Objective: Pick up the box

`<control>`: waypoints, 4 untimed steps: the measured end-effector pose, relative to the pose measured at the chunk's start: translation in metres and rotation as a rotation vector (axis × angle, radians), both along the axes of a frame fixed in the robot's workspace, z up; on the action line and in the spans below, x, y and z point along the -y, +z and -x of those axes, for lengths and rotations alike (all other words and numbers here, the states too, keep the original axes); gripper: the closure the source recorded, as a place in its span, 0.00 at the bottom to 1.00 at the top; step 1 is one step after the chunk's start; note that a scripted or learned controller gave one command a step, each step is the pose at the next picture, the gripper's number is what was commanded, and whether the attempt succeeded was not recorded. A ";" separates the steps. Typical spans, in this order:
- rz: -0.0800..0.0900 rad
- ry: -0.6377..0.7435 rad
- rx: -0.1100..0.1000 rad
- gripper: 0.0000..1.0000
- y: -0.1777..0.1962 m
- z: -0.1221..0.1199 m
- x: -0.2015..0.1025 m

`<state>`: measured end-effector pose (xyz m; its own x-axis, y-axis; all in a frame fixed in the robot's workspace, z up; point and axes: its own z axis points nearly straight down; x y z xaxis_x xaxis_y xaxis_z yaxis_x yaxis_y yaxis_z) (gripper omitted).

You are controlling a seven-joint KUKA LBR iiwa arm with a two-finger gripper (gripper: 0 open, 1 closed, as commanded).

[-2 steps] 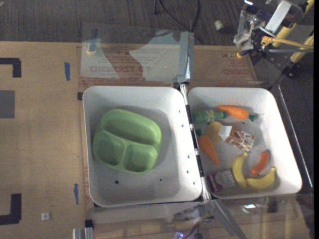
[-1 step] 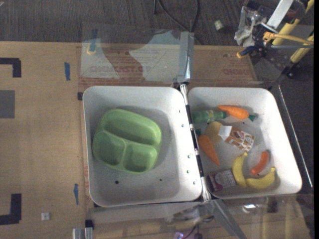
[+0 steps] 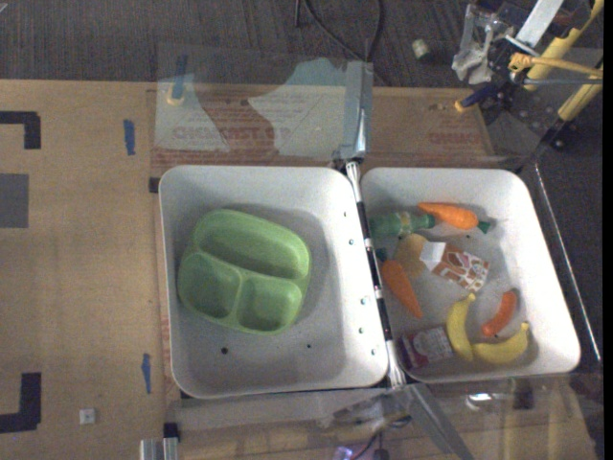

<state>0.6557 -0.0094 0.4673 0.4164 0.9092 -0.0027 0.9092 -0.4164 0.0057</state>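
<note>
A small white box (image 3: 461, 267) with orange-brown print lies tilted near the middle of the right bin (image 3: 546, 257). It rests between a pale yellow item (image 3: 414, 252) on its left and an orange-red pepper (image 3: 501, 313) lower right. A second small carton (image 3: 428, 344), red and white, lies flat at the bin's front edge beside the banana (image 3: 484, 338).
The right bin also holds a green bottle (image 3: 397, 223) and two carrots (image 3: 448, 216) (image 3: 401, 288). A green divided tray (image 3: 246, 269) sits in the left bin (image 3: 182, 353). Clamps and a stand (image 3: 522, 41) are beyond the bench's far right corner.
</note>
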 end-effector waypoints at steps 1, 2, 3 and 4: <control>0.002 0.004 0.003 1.00 0.011 -0.001 -0.002; 0.004 0.008 0.006 1.00 0.022 -0.001 -0.004; 0.006 0.012 0.010 1.00 0.032 -0.002 -0.006; 0.008 0.016 0.014 1.00 0.043 -0.003 -0.008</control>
<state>0.6583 -0.0016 0.5106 0.4016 0.9158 -0.0047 0.9156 -0.4014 0.0215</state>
